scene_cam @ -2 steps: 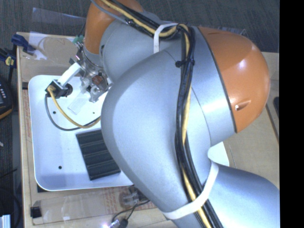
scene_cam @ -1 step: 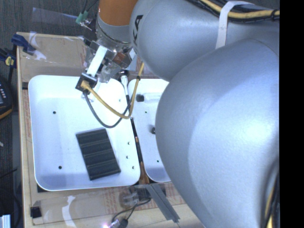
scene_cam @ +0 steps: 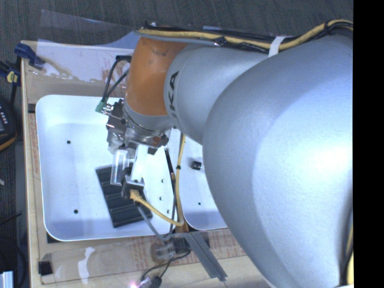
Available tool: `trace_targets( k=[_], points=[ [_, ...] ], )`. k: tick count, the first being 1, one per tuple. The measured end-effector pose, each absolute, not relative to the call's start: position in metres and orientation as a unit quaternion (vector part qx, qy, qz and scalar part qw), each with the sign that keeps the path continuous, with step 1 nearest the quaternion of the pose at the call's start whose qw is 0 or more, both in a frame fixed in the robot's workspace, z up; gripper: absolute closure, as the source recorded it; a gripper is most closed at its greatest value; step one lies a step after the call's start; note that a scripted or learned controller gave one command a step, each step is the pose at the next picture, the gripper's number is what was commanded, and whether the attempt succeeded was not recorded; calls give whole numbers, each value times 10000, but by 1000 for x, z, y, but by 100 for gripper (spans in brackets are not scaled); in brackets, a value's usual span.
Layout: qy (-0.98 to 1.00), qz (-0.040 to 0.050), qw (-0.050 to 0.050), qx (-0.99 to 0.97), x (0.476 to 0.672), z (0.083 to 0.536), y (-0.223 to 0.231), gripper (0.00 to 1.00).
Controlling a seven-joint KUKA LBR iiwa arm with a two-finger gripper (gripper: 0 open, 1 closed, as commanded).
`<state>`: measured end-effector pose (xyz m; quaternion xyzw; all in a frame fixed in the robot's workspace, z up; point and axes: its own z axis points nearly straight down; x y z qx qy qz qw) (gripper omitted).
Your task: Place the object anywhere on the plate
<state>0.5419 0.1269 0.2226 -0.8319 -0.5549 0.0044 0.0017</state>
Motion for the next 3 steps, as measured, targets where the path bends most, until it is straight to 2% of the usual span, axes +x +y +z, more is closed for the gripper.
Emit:
trace_targets(
  k=[1,2,3],
  points=[
    [-3843,14,7,-9232,651,229,153,100],
    [-5495,4,12,-8355,651,256,144,100],
    [-6334,20,13,-7739,566,303,111,100]
  ],
)
